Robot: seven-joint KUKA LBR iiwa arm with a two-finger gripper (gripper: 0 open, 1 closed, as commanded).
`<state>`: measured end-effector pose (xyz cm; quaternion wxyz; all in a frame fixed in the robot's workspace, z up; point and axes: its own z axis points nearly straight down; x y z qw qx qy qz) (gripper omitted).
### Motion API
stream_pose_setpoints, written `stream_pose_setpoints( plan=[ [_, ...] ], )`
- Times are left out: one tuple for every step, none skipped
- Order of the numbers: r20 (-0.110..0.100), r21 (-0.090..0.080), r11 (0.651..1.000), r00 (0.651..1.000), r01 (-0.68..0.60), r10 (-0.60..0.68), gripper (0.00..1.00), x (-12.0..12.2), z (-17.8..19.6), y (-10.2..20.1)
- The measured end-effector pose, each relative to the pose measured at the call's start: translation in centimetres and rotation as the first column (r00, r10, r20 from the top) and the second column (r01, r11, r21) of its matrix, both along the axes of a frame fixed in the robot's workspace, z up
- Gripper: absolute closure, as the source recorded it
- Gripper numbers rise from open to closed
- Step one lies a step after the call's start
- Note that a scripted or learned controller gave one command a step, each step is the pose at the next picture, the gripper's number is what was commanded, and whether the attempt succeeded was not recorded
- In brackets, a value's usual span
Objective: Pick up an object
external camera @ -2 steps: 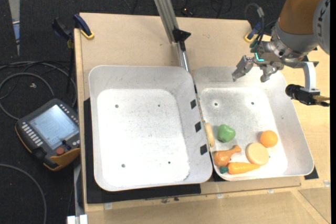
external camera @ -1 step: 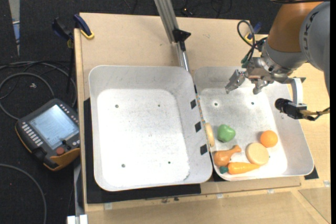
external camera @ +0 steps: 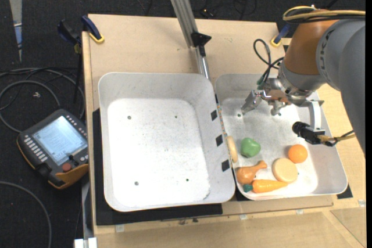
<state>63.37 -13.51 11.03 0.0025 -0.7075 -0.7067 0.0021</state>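
Nearest me, the left bin sits bare; the right bin keeps its green toy, carrot and orange. Above them the gripper hangs spread, grasping nothing, so nothing looks picked yet.

The arm runs off the right edge, so its base is out of sight. Its wrist covers the far right part of the right bin. The carrot hides a small green thing at its tip. The handheld screen is too blurry to read.
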Motion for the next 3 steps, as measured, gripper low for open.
stream_pose_setpoints(
  plan=[
    [0.004,-0.001,1.0,1.0,0.0,0.0,0.0,0.0,-1.6,0.1],
    [0.008,-0.001,1.0,1.0,0.0,0.0,1.0,0.1,-0.4,0.0],
    [0.012,-0.001,1.0,1.0,-0.003,0.003,1.0,0.4,3.9,0.4]
  ],
)
